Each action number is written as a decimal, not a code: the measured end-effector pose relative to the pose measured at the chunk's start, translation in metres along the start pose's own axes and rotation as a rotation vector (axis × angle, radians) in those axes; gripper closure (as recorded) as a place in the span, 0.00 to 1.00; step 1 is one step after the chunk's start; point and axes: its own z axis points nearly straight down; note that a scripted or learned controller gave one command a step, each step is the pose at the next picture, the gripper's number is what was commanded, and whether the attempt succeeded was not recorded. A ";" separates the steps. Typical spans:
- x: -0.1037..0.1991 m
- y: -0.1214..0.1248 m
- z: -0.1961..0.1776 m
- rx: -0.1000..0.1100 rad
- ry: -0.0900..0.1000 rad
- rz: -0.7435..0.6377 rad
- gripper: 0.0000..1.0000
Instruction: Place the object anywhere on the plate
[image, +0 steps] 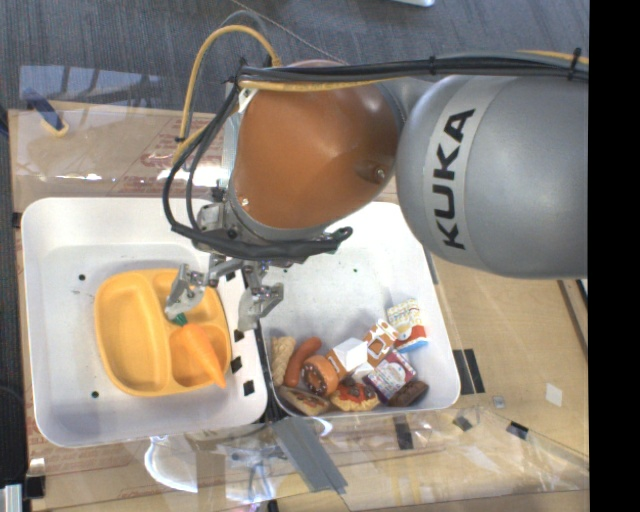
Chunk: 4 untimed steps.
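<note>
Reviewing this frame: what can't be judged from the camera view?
- Rear of both bins: covered by the arm.
- Hand over the yellow plate: whether it grips the orange object is unclear.
- Food pile: items too small to name.

The plate (135, 330) is yellow, with divided compartments, and lies flat in the left bin. An orange carrot (200, 352) lies in its right-hand compartment, its pointed end toward the plate's near right corner and its small green stub end up by the divider, under one finger.
</note>
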 end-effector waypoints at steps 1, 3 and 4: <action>-0.001 0.040 0.132 -0.012 0.006 0.149 0.00; -0.040 0.038 0.181 0.001 -0.002 0.027 0.00; -0.079 0.044 0.194 0.009 -0.004 0.226 0.00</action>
